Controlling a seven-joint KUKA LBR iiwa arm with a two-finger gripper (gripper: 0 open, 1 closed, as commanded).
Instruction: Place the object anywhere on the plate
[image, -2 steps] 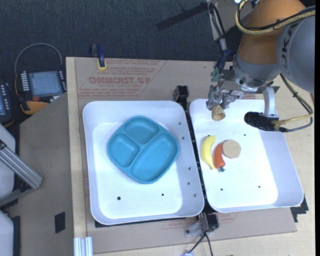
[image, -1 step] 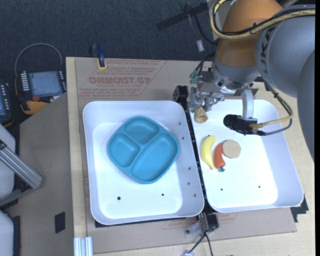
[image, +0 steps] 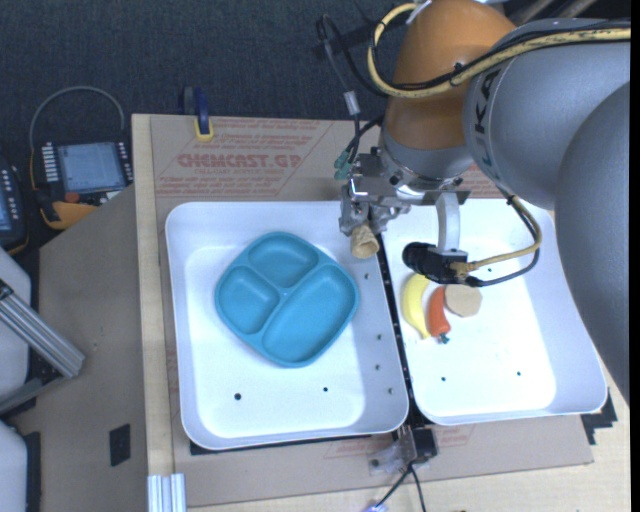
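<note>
Camera view: blue plate (image: 287, 297) in left bin (image: 200, 400).

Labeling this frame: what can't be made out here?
- End effector, camera view: the wrist above covers it, so its grip on the small tan object is unclear.
- Right bin: far corner hidden under the arm.
- Items by the banana: too small to identify.

Grey arm (image: 540, 120) overhead, fingers (image: 362, 222) pointing down
</note>
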